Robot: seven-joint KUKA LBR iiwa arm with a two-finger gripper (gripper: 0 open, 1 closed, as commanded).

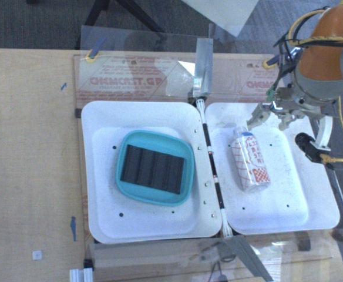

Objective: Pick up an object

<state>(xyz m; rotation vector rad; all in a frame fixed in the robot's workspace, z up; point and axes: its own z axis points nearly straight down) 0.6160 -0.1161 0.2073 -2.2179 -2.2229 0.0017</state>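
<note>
A white carton with a red checked pattern [251,160] lies on its side in the right bin [295,204]. In the left bin [101,210] sits a teal dish holding a dark ribbed block [154,167]. My gripper [273,121] hangs over the back of the right bin, just beyond the carton's far end and slightly to its right. Its fingers [257,116] are spread open with nothing between them.
A metal divider post [203,69] stands at the back between the bins. Clear plastic sheeting with red print [130,81] lies behind them. The arm's grey body with its orange band [330,28] and its cables hang over the right bin's far right side.
</note>
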